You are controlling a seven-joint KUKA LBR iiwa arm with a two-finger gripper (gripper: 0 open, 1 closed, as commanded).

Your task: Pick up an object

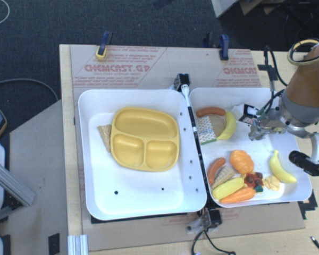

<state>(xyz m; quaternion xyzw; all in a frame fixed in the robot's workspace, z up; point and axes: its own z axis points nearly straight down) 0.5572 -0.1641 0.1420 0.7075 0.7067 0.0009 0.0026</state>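
The arm (307,84) comes in from the right edge of the camera view, high on that side, its wide orange band uppermost and the grey wrist section just below it. The wrist points down and to the left. The gripper (259,128) hangs at the end of it as a small grey metal cluster, with dark cables running up beside it. Whether its jaws stand apart or together cannot be made out at this angle.
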